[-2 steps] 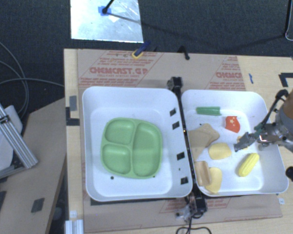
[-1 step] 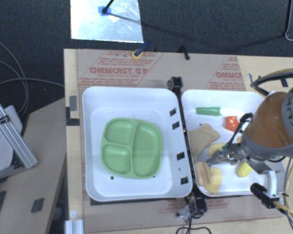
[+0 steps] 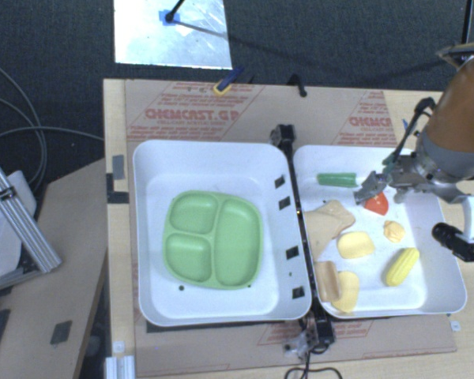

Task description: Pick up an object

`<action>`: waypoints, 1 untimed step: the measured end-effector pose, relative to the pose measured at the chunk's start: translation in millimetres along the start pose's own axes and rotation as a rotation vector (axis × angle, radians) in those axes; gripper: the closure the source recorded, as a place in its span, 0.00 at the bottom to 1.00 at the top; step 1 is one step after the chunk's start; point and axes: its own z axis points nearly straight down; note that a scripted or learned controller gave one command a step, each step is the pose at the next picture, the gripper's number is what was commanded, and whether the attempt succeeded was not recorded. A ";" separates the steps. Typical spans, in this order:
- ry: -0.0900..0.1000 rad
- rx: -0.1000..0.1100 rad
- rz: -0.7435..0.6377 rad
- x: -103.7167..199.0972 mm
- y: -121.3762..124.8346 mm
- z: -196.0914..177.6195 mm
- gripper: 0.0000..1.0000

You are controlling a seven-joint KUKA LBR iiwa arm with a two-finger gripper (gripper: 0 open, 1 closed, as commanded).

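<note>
My gripper (image 3: 373, 186) reaches in from the right and hangs over the upper middle of the right bin (image 3: 442, 290). A small red piece (image 3: 378, 205) lies directly below it, touching or nearly touching the gripper's tip; whether it is gripped is unclear. A green cylinder (image 3: 336, 179) lies just left of the gripper near the bin's far wall. Lower in the same bin are a tan slice (image 3: 328, 216), a pale yellow lump (image 3: 354, 245), a small yellow piece (image 3: 393, 230) and a corn cob (image 3: 401, 266).
The left bin (image 3: 154, 172) holds a green divided plate (image 3: 213, 238). Two more pieces, a tan one (image 3: 325, 279) and a yellow one (image 3: 347, 290), lie at the right bin's front left corner. The arm's body (image 3: 458, 125) rises over the right bin's far right corner.
</note>
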 end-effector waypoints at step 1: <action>0.006 0.008 0.010 -5.1 10.4 128.1 0.00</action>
